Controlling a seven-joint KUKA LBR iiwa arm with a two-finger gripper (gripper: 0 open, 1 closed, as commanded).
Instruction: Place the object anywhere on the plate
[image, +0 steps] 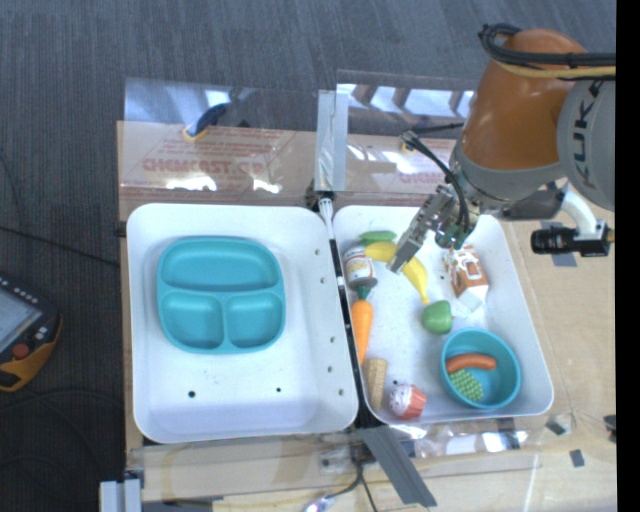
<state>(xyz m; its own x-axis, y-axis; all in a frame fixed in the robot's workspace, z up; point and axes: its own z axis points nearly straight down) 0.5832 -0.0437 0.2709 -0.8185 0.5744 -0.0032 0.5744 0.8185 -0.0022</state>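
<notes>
My gripper (412, 245) hangs over the upper part of the right bin (520, 300), fingers slanting down-left toward the cluster by the divider. I can't tell how far apart the fingers are, and nothing is visibly between them, so I count it as holding nothing.

The target isn't named. Nearest to my fingertips are the banana (418, 276) and a small jar (357, 268) just beside them, so I'd guess one of those. Also in this bin: a carrot (362, 322), a green fruit (436, 317), a small carton (467, 275), a cone (375, 373), a little can (405, 400) and a blue bowl (482, 368) with food in it.

These all look like toy food: probably light, stiff, smooth plastic, likely slippery, not fragile. For the banana I'd pinch across its narrow middle. Rounder pieces could roll or squirt out.

The blue plate (220, 293) sits in the left bin (200, 400), well apart from my gripper, nothing on it yet.
</notes>
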